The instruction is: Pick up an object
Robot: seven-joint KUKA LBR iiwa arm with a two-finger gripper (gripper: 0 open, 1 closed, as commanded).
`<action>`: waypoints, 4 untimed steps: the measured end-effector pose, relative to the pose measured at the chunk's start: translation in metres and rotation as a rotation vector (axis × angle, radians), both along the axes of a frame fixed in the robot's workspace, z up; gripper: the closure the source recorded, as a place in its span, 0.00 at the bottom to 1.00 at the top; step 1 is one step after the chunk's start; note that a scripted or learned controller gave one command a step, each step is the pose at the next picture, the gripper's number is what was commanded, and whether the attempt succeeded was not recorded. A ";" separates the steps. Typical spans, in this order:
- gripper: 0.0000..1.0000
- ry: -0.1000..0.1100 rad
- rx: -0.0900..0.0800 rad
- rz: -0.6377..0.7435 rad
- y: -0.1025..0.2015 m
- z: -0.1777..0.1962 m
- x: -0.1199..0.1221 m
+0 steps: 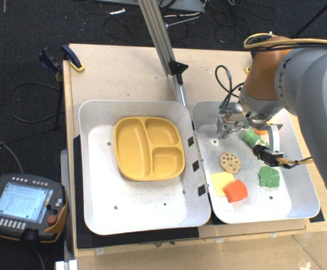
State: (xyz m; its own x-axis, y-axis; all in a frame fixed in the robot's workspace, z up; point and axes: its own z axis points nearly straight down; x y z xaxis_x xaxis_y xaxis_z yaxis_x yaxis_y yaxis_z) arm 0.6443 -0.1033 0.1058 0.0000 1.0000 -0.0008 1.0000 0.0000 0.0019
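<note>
The right bin (pixel 298 204) holds a round cookie (pixel 230 162), a yellow block (pixel 221 181), an orange-red block (pixel 236 190), a green leafy piece (pixel 269 176) and a green-and-orange piece (pixel 253 136) partly under the arm. My gripper (pixel 227 126) hangs over the far left part of this bin, above and just behind the cookie, to the left of the green-and-orange piece. Nothing shows between its fingers. The wrist hides part of the bin's back.
A yellow divided plate (pixel 149 148) lies in the left bin (pixel 96 207). A metal pole (pixel 159 30) slants from the top down to the bins' junction. A teach pendant (pixel 23 206) lies off the bench at lower left. A clamp (pixel 68 58) sits at the bench's far left corner.
</note>
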 end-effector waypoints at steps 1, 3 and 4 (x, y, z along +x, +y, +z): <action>1.00 -0.005 0.000 0.003 0.007 0.050 0.009; 1.00 -0.001 0.001 0.003 0.017 0.106 0.006; 1.00 0.001 0.003 0.008 0.070 0.122 -0.003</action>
